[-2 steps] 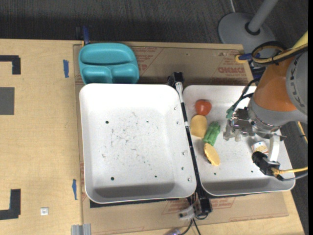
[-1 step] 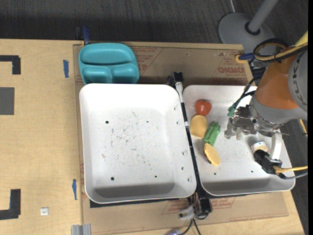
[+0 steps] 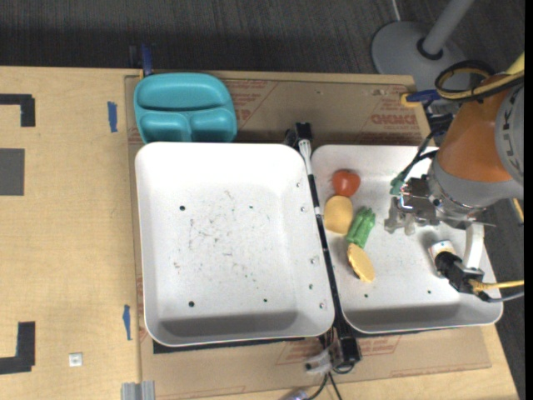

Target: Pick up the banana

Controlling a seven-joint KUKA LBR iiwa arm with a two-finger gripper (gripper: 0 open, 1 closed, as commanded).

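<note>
Currently banana (image 3: 361, 263) lies in right bin (image 3: 408, 311), long axis diagonal; gripper (image 3: 405, 213) state unclear.

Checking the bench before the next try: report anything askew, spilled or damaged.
Nothing stands out. The small yellow banana piece, green vegetable, yellow round fruit and red tomato lie clustered inside the right white bin, none spilled.

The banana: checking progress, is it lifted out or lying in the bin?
Lying in the right bin: the banana rests on its floor beside the green item.
</note>
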